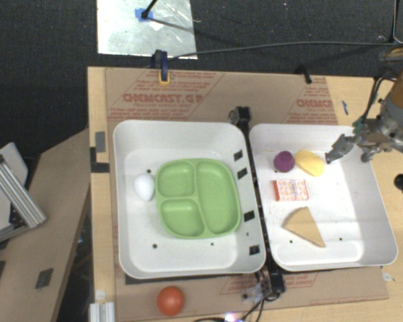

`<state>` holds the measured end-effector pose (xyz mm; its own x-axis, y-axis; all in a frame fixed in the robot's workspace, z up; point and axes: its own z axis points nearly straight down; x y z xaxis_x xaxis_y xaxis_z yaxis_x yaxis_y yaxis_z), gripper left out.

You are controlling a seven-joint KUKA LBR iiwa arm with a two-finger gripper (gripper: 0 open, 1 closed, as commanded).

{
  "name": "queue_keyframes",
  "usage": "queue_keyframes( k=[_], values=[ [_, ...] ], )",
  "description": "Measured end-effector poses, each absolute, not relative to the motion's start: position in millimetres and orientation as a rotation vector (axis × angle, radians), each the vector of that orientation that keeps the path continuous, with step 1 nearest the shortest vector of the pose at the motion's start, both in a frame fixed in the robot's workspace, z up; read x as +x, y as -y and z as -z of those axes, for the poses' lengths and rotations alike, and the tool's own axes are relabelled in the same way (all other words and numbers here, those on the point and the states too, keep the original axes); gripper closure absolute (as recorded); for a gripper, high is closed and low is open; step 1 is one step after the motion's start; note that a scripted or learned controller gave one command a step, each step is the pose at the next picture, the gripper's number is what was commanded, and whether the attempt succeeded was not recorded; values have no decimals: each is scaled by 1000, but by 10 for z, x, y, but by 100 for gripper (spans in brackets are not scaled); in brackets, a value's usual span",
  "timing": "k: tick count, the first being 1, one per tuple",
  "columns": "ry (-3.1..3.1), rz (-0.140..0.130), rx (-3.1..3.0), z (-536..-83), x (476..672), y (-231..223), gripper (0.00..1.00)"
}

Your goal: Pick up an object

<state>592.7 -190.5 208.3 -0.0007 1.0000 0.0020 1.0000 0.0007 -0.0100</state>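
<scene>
On the surface's near edge, outside both bins, sits an orange ball (170, 300). In the left bin (131, 260) a green tray (197, 198) with 3 compartments lies in the middle, and a white egg (144, 186) rests just beside its left rim. In the right bin (373, 237), nearest the front edge, lies a tan wedge (305, 227), its long axis running diagonally with the narrow tip toward the bin's near-right corner. Behind it is a red-and-white packet (291, 190), lying flat with its long side across the bin. Farthest back sit a purple ball (283, 161) and a yellow lemon (310, 163), almost touching, the lemon's long axis slanting toward the bin's right edge. The claw (342, 147) hangs by the bin's far-right corner, near the lemon, holding nothing; whether it is wide or narrow I cannot tell. The likely target is the lemon. Its rounded shape could roll away, and the purple ball alongside may get nudged or block 1 finger.
</scene>
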Motion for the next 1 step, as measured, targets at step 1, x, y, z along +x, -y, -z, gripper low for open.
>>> queue_keyframes(
  k=[1],
  values=[
    [2227,1,-2218,-2153,5956,1900,0]
  ],
)
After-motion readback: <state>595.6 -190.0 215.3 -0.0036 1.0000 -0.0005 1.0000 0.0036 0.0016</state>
